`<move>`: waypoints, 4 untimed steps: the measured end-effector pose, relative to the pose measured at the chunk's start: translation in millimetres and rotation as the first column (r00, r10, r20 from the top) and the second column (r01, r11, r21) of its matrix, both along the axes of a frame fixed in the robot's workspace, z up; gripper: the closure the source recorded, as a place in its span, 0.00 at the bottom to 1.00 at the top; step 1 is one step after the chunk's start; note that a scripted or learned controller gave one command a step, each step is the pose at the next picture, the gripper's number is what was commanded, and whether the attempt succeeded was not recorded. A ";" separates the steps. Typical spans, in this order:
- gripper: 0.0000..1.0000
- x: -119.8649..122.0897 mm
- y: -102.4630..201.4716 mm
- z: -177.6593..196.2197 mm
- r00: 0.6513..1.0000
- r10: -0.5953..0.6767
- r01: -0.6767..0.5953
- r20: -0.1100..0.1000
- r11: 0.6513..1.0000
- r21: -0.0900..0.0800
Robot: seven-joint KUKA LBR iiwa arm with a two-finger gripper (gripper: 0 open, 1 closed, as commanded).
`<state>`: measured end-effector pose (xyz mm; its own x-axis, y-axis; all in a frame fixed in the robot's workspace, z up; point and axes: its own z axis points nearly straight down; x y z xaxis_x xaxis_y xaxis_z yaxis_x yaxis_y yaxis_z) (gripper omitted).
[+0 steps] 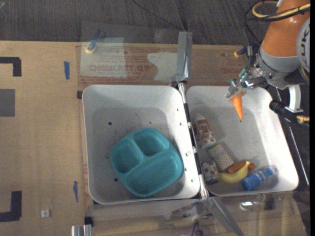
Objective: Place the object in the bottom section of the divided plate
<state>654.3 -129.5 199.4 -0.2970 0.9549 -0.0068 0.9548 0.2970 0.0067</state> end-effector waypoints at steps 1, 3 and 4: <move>1.00 -46.7 75.5 26.6 0.995 0.099 -0.099 -0.008 0.995 0.005; 1.00 -175.6 225.2 -13.6 0.973 0.232 -0.232 -0.011 0.973 0.005; 1.00 -174.2 261.5 -4.5 0.857 0.516 -0.516 -0.005 0.857 0.003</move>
